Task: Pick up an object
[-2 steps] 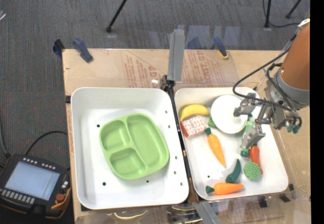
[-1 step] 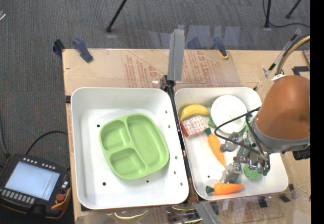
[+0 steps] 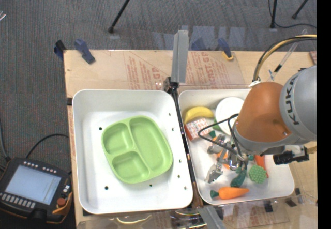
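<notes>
My gripper reaches down into the right bin, low over its middle, under the grey arm and its orange band. Several toy foods lie around it. An orange carrot lies just in front of it, near the bin's front wall. A round green piece and a dark green piece sit to its right. A yellow banana and a red and white packet lie at the back left. The arm partly covers a white round dish.
The left bin holds a light green divided plate. A grey post stands behind the bins' shared wall. A teach pendant lies at the lower left, off the bench.
</notes>
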